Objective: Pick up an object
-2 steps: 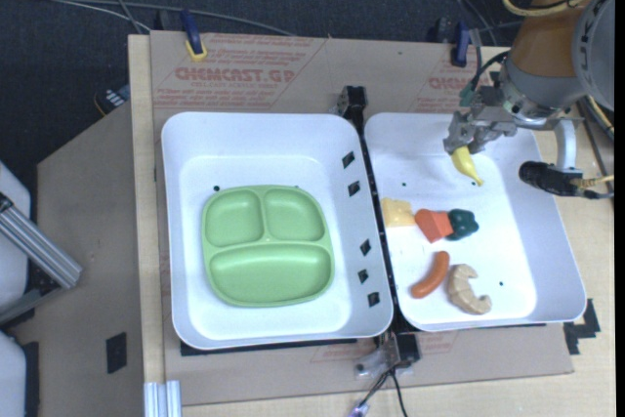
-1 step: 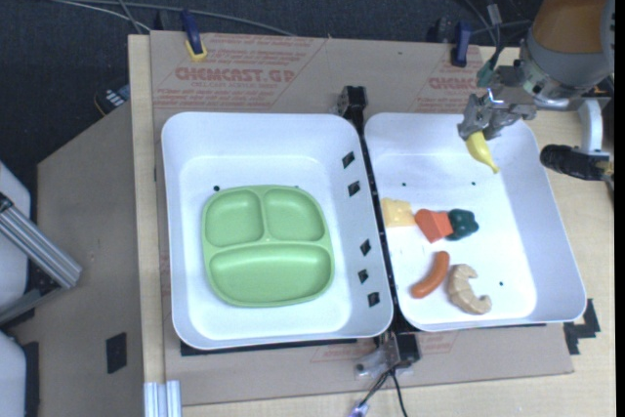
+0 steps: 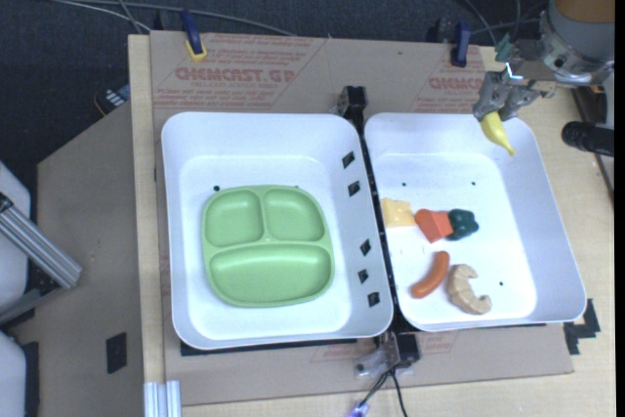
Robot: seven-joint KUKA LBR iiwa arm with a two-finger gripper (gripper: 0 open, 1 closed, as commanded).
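Note:
My gripper (image 3: 500, 104) hangs over the far right corner of the right bin (image 3: 547, 210). It is shut on a small yellow banana (image 3: 500, 133), which dangles from the fingertips just above the bin's back wall. Lower in the same bin lie a pale yellow wedge (image 3: 395, 212), an orange block (image 3: 432, 225) touching a dark green piece (image 3: 462, 223), a red-orange sausage (image 3: 431, 275) and a beige curved pastry (image 3: 469, 291).
The left bin (image 3: 186, 171) holds a green divided plate (image 3: 267, 244). A black divider with clips (image 3: 357, 210) runs between the bins. Clamps (image 3: 194, 39) and cables sit along the bench's far edge.

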